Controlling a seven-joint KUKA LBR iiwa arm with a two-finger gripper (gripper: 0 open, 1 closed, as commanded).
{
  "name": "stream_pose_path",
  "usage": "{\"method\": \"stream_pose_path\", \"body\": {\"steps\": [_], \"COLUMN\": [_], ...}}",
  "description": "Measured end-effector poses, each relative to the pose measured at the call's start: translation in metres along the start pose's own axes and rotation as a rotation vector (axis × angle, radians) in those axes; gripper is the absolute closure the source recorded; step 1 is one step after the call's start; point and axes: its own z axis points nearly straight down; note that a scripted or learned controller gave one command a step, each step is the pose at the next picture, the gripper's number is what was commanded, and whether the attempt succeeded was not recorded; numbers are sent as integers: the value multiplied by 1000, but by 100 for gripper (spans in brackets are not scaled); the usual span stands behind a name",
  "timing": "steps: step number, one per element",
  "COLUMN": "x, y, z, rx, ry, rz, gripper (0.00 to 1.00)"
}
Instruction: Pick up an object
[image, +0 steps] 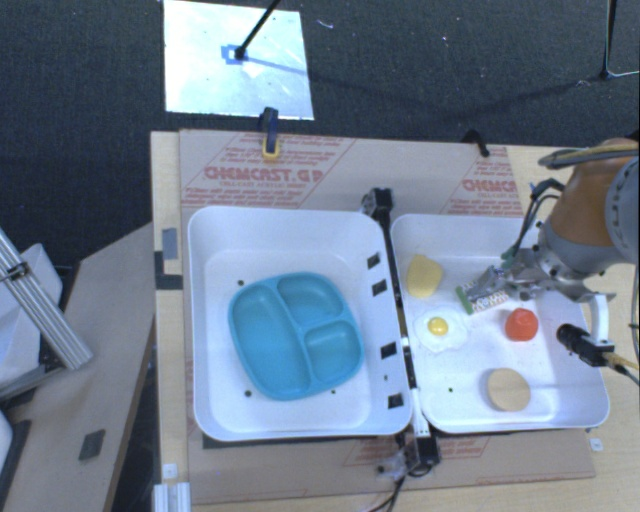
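Observation:
Several toy foods lie in the right bin (585, 400): a pale yellow piece (424, 275) at the upper left, a fried egg (440, 328) below it, a red tomato-like ball (521, 324) and a round tan disc (508, 389) near the front. My gripper (478, 297) reaches in from the right and hangs low over the bin floor. It sits between the yellow piece and the red ball, just above and right of the egg. It touches none of them as far as I can see.
The left bin (215, 240) holds a blue divided plate (295, 335). A black hinge strip (392, 310) runs between the two bins. The grey arm with its orange band (585, 215) overhangs the right bin's far right corner.

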Motion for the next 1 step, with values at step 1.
{"method": "stream_pose_path", "body": {"steps": [1], "x": [-3], "y": [4], "z": [-15], "rx": [-17], "ry": [-11], "rz": [0], "gripper": [100]}}
